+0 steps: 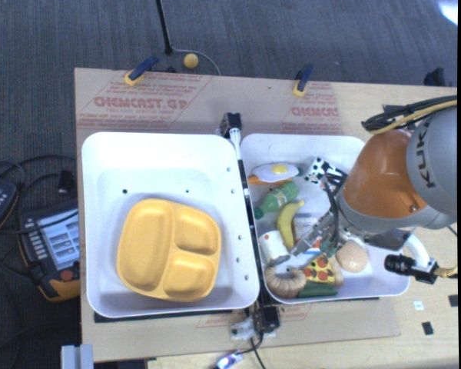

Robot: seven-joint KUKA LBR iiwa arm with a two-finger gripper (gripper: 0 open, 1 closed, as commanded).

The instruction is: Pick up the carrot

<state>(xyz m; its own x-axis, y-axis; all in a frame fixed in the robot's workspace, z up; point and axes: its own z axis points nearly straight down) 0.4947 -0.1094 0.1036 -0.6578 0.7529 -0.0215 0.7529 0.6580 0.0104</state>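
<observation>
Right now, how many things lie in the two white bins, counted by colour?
Yellow: 2, the divided plate and the banana
Green: 1, the bottle-like toy
White with yellow: 1, the fried egg
Brown: 1, the ring-shaped bread
Black and white: 1, the small toy
Mixed colours: 1, the pizza slice
Total: 7 clearly visible; others sit hidden under the arm.

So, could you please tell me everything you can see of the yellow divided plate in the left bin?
The yellow divided plate looks like matte plastic, rounded-square, with three compartments: one large on the view's left and two smaller on the right, parted by raised ridges. Nothing lies in any of them. It lies flat and right way up, turned slightly, on the floor of the left white bin, towards the near wall. Only the bin floor touches it.
</observation>
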